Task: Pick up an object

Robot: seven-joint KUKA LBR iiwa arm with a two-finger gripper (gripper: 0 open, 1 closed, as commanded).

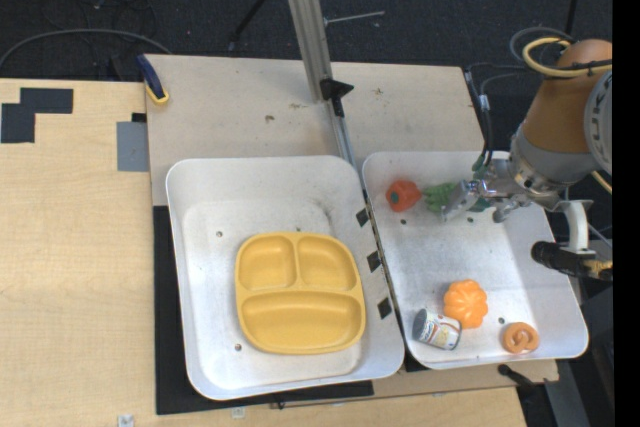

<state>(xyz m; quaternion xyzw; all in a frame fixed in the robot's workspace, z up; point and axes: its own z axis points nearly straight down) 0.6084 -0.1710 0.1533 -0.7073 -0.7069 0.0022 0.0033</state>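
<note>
In the right bin (545, 290) lie a red tomato-like toy (402, 195), a green leafy toy (438, 198), an orange pumpkin-shaped toy (465, 303), a small tin can on its side (437, 330) and a small orange ring-shaped toy (519, 338). My gripper (478, 195) hangs low over the back of that bin, just right of the green toy, pointing left. Its metal tip sits close to the green toy, with nothing visibly between the fingers.
The left bin (200, 215) holds a yellow divided plate (298, 292). An upright aluminium post (310, 25) stands behind the bins. A blue-and-yellow handle (153, 80) lies at the bench's back left. The arm's orange band (560, 120) rises at the right.
</note>
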